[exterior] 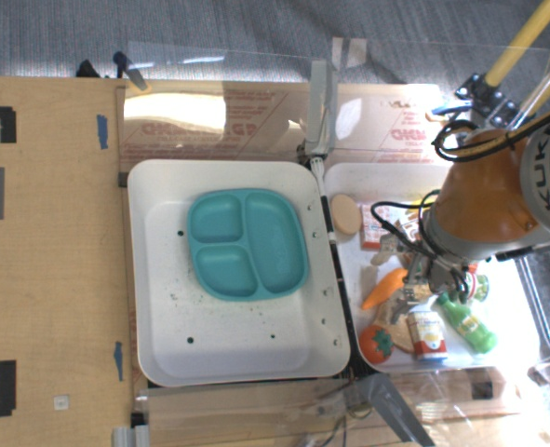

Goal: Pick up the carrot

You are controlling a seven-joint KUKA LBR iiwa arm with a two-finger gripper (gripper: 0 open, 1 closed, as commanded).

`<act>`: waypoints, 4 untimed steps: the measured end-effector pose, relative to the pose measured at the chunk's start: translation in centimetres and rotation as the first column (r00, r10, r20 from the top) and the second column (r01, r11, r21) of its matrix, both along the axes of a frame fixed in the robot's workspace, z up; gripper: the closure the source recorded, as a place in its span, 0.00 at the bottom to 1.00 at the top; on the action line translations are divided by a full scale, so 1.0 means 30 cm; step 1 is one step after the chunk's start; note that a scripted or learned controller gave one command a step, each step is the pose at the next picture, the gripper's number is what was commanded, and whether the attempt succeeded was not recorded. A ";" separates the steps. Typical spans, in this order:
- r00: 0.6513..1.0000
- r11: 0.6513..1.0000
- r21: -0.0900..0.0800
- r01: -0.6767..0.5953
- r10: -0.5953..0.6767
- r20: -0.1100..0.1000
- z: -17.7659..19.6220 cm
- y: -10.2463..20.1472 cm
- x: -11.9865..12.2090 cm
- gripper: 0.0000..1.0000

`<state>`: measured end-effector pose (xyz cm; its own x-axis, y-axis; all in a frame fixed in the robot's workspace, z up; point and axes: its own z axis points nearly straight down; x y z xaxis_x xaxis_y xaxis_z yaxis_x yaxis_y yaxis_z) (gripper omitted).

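Looming at the right of the frame, closest to my lens, the grey and orange arm (484, 203) reaches down into the right bin (535, 338), its gripper (422, 282) lowered among a clutter of toy groceries. From my remote seat, I see the carrot (384, 289) lying just left of the gripper, touching or all but touching the fingers; its long axis runs on a diagonal, thick end toward the upper right by the gripper, tip pointing down and left. I cannot tell whether the jaws are open or closed, as the wrist and cabling hide them from above, nor whether the carrot sits between them.

Around it lie a tomato (378, 345) at the lower left, a red-labelled can (427, 332) below the gripper, a green bottle (467, 324) to the right, a small carton (375, 228) above and a tan egg (346, 215) near the bin's upper left corner. In the left bin (154, 277) sits a teal divided plate (248, 243).

I judge the pick hinges on closing across the carrot's narrow width, not along its length.
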<state>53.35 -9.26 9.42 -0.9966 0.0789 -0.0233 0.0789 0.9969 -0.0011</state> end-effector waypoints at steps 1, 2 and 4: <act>1.000 1.000 0.000 0.004 -0.004 0.002 0.000 0.001 -0.046 0.00; 0.765 0.765 -0.007 -0.644 0.644 -0.007 -0.005 0.007 -0.009 0.00; 0.780 0.780 -0.016 -0.626 0.626 -0.002 -0.002 -0.006 -0.114 0.00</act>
<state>49.93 -9.43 9.36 -0.8265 -0.5624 -0.0227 -0.5622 0.8268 -0.0168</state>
